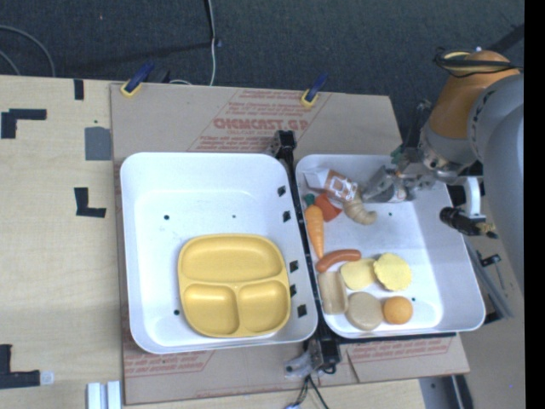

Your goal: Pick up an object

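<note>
Grey and orange, the KUKA arm reaches in from the right and sets its claw low over the upper part of the right bin on the counter. Whether the claw is released or clenched cannot be told from this slanted overhead view; nothing shows clearly between its tips. The nearest candidate is a small tan piece, lying just beside the claw, below and slightly to its left in the view, with its long axis running roughly left to right and tilting downward toward the right. A wrapped packet sits just left of the claw, near the bin's upper corner. An orange carrot lies along the bin's left wall, its length running up and down. The remaining food, including a sausage, a yellow ridged piece and a small orange ball, sits well apart toward the lower end. The left bin carries a yellow divided plate. By this reading, the grasp is not yet made, and a short shift toward the tan piece would bring it between the tips.
</note>
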{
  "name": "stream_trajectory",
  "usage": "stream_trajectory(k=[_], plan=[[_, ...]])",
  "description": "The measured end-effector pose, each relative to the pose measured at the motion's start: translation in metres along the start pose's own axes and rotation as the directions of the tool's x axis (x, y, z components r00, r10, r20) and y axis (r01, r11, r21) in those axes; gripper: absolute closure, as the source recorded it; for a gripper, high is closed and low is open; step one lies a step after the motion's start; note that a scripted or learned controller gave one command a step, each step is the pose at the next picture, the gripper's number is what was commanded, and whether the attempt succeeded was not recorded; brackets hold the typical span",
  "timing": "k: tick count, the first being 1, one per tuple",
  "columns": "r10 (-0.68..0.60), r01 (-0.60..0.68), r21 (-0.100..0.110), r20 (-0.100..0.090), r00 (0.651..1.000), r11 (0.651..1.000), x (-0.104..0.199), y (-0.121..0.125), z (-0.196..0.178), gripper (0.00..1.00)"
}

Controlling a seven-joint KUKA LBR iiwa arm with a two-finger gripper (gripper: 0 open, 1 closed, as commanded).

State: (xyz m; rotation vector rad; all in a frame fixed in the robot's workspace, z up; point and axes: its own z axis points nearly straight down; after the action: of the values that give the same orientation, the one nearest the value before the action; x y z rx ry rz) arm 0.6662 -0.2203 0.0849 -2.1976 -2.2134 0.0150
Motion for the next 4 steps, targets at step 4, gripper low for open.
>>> stream_trajectory(k=[4], plan=[[0.000, 0.000, 0.000, 0.000, 1.000, 1.000, 0.0000, 0.0000, 0.0000, 0.00]])
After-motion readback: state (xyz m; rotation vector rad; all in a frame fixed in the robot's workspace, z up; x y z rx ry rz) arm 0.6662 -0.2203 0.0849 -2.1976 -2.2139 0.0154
